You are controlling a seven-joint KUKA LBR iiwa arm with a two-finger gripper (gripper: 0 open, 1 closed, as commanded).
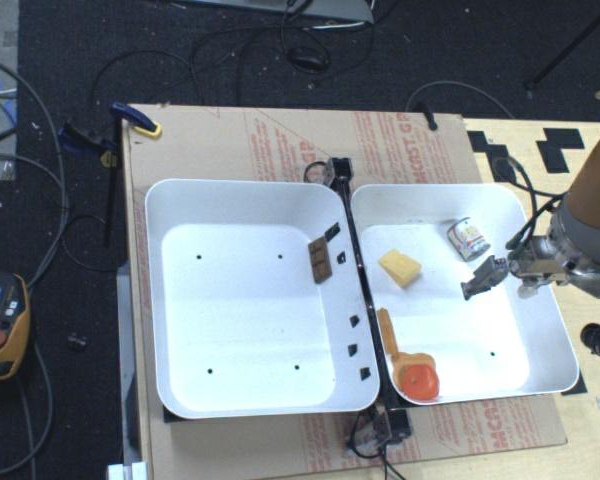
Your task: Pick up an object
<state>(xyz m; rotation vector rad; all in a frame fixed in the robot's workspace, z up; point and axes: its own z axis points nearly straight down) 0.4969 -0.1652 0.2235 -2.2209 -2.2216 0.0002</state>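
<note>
In the right bin [540, 343] lie a yellow sponge-like block [401, 267], a small tin can [468, 237] on its side, and a wooden-handled tool with a red round head [413, 373] near the front left corner. A brown chocolate-like bar [320, 260] leans on the right wall of the left bin [180, 218]. My gripper [483, 277] reaches in from the right and hangs over the right bin's middle, just below the can and right of the yellow block. No object shows between its dark fingers.
The two bins stand on a cardboard sheet [270, 143] over the bench. A black divider with clips [355, 288] runs between them. Cables and a blue-yellow clamp [135, 120] lie beyond the bench's far left corner.
</note>
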